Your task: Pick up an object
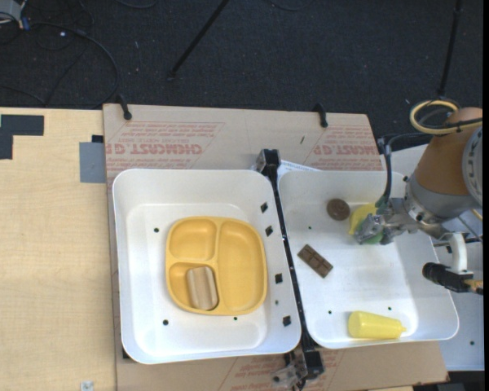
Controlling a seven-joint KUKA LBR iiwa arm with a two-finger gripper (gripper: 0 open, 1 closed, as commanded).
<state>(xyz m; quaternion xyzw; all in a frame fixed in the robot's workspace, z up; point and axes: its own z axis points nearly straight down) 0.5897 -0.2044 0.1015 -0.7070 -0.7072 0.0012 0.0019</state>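
In the right bin (424, 320) lie a round brown cookie-like disc (337, 209), a brown chocolate bar piece (315, 261), a yellow cone-shaped cup on its side (375, 325) and a yellow-green object (362, 219). My gripper (373, 231) is low at the bin's upper right, right against the yellow-green object. The left bin (138, 300) holds a yellow divided plate (236, 259) with a tan bread-like block (201, 287) in its lower left compartment.
A black clamp bar (284, 259) runs along the seam between the bins. Cardboard (212, 141) backs the bins. The arm's grey body and orange band (444, 165) overhang the right bin's right edge, with a black cable (386, 169) beside it.
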